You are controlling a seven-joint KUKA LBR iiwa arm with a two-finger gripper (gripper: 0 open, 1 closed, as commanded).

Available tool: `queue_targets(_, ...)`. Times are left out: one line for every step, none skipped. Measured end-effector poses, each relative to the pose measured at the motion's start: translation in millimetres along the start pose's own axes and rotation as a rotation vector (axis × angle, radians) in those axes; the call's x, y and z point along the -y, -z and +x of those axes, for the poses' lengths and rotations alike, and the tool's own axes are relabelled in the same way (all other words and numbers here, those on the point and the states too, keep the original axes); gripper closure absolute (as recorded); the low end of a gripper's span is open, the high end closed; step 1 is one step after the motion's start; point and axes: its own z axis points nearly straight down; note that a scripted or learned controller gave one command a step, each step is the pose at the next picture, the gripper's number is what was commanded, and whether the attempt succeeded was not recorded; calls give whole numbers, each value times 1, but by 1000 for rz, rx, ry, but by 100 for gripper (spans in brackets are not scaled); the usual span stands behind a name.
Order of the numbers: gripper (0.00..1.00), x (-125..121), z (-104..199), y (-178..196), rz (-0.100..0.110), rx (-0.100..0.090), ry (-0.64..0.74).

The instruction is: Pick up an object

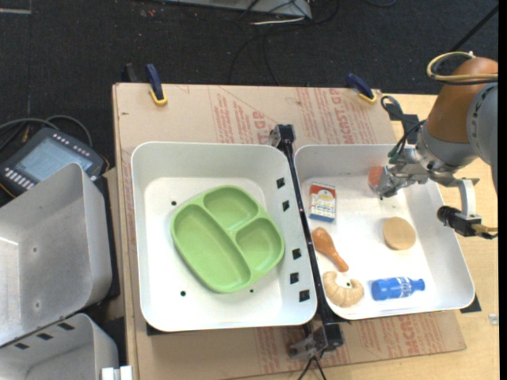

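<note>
Croissant (343, 289) and blue bottle (397, 288) lie along the right bin's (455, 248) near edge, drumstick (329, 248), round cookie (399, 233) and small carton (322, 202) farther in, and by the far edge the gripper (390, 182) hangs beside an orange-red object (375, 176), its grip impossible to tell.

Grey KUKA arm with orange band (463, 93) reaching in from the right, wrist angled downward, metal two-finger gripper (388, 187) held low

Glossy white plastic bins (150, 236) (matt green plate (227, 238)) on cardboard (238, 109).
</note>
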Motion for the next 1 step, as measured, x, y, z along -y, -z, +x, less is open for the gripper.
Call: queue_targets(100, -8, 8, 51, -3, 0, 1)
